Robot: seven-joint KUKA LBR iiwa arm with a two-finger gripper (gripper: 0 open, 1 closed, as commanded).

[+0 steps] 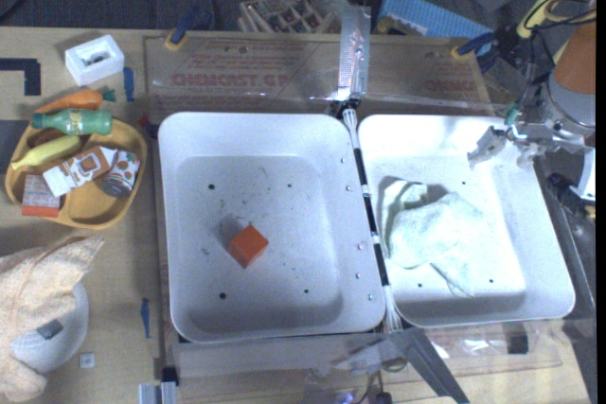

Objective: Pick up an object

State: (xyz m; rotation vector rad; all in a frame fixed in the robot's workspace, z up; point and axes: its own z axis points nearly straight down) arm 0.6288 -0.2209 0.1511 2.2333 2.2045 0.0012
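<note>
orange block (249, 245) sitting alone near middle of left bin (180, 156). crumpled white cloth (437, 227) in right bin (540, 232). hand (502, 139) hovering over right bin's far right corner, nothing visibly in it. yellow bowl (85, 220) of toy food on worktop (28, 47), far left.

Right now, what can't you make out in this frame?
- Gripper, camera view: small and blurred, finger state unreadable.
- Arm: cut off by the right edge.
- White cloth in the right bin: folds hide whatever lies under it.
- Packets in the yellow bowl: labels too small.
</note>
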